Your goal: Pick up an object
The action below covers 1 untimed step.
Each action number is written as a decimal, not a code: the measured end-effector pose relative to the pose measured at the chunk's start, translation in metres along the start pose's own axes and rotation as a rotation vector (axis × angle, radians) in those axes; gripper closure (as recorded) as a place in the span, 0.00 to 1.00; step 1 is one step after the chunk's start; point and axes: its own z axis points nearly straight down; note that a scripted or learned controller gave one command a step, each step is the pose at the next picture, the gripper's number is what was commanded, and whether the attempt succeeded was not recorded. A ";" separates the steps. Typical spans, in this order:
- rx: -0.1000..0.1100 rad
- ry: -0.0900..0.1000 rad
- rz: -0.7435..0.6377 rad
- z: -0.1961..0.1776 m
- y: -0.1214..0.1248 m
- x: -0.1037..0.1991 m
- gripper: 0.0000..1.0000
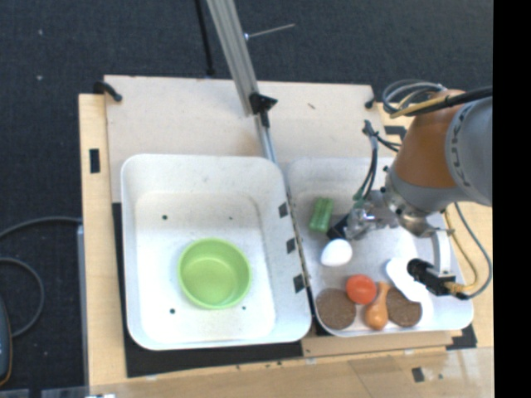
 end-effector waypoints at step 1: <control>-0.006 -0.001 -0.004 -0.054 0.002 -0.002 1.00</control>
